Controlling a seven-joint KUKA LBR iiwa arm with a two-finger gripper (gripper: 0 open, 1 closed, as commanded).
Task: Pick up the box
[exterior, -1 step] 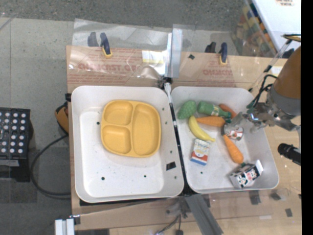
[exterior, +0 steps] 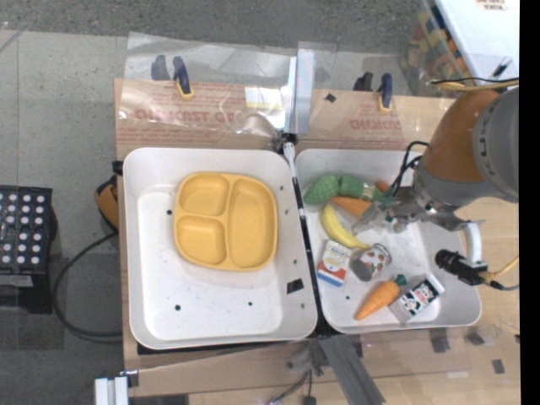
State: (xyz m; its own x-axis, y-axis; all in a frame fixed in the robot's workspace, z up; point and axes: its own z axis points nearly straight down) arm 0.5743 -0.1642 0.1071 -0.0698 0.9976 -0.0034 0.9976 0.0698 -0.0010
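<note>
Nearest you, along the right bin's [exterior: 456, 319] front, lie a carrot [exterior: 375, 299] and a small dark carton [exterior: 418, 299]. Just behind, by the divider, sits the box [exterior: 335, 262], white and red: likely light, stiff card, best pinched across its narrow sides. Farther back the gripper [exterior: 380, 216] hovers over the banana [exterior: 339, 226]; its jaws are blurred, so you cannot tell their state.

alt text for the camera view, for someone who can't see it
A grey and orange robot arm reaches from the right over the right white bin, which holds a banana, two carrots, a green toy, a can and two small boxes. The left bin holds a yellow divided plate.
</note>
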